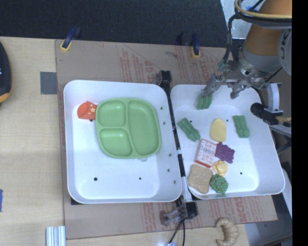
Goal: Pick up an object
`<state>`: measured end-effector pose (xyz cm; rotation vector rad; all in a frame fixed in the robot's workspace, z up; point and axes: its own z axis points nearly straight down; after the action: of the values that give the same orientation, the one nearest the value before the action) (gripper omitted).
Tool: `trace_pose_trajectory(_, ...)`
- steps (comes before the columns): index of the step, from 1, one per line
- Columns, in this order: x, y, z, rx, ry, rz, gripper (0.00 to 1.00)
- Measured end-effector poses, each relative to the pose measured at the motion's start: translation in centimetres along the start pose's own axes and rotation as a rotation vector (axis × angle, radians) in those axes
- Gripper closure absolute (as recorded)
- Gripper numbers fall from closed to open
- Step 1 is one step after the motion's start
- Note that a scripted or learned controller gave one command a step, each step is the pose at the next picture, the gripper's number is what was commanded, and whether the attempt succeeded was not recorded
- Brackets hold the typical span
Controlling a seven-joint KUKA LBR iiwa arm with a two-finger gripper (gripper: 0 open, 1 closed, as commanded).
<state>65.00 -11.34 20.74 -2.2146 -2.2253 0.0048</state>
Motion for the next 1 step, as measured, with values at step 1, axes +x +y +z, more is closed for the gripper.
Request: trace_pose_trajectory(1,0.75,-6.70,11.82,0.001,0.004,0.003,0.00)
